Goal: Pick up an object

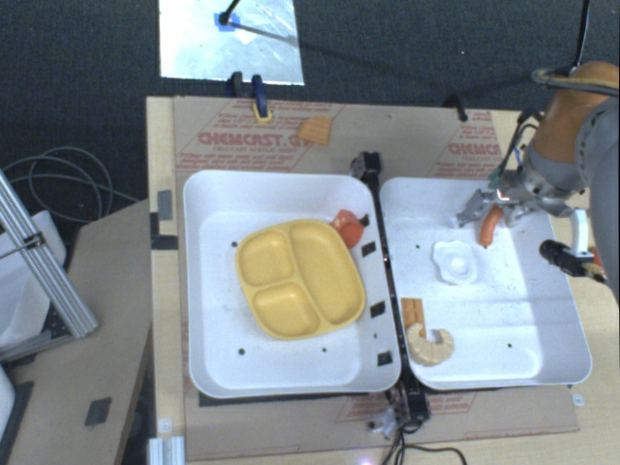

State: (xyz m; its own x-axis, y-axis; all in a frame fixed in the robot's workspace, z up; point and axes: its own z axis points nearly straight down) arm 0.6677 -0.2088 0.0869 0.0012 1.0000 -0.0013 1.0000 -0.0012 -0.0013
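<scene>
The only writing that can be read is "CHEMCAST", printed in red on the brown board (407,124) under the bins. It appears once behind the left bin (208,289) and again, partly hidden, behind the right bin (557,342). The smaller print beside it is too fine to make out.

The gripper (492,217) hangs over the far part of the right bin, and the arm comes in from the right. Its fingers are drawn in on a long orange piece (488,231) that sits between them and points down and a little left. That is where the task's thing is: in the pincer's hold, above the white floor of the bin.

Just below and left of it lies a white fried-egg toy (455,263), close to the orange piece but not touching it. In the near left corner of the same bin, a curled tan pastry (431,347) rests against a short brown strip (413,313).

The left bin holds a yellow three-part plate (300,279), set at a slant, with a red piece (349,227) at its far right edge. Small black tabs (369,250) line the seam between the bins.

Beyond the bins, a tan lump (315,129) lies on the board and a blue-and-yellow clamp (260,100) grips the board's far edge. A shiny sheet (228,27) sits on the dark floor, and grey cables (58,182) coil at the left.
</scene>
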